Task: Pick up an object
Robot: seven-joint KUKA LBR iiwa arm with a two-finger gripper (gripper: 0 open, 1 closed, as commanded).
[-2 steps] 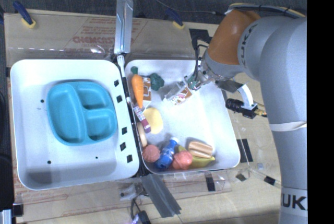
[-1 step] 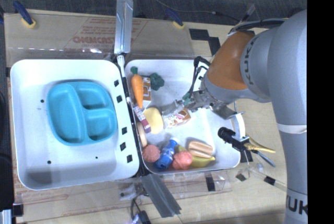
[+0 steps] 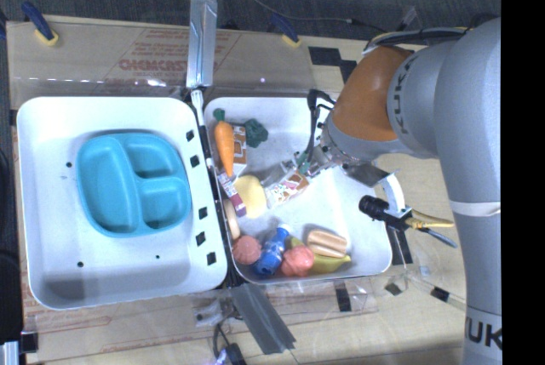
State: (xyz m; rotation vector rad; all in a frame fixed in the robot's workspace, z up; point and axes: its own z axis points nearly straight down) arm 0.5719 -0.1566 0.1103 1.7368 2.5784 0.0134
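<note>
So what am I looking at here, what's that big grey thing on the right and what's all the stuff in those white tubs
The big grey thing is a robot arm with an orange band near its wrist. It reaches in from the right, and one camera fixed above the bench looks down on it at a slant. At its tip is a claw for grabbing things; it is low inside the right bin, beside a small printed packet. I cannot tell whether it grips anything.

That bin holds toy food: a carrot, a green piece, a pale yellow item, a hot dog, two pinkish-red round pieces and something blue.

The left bin holds a blue divided tray.
</note>
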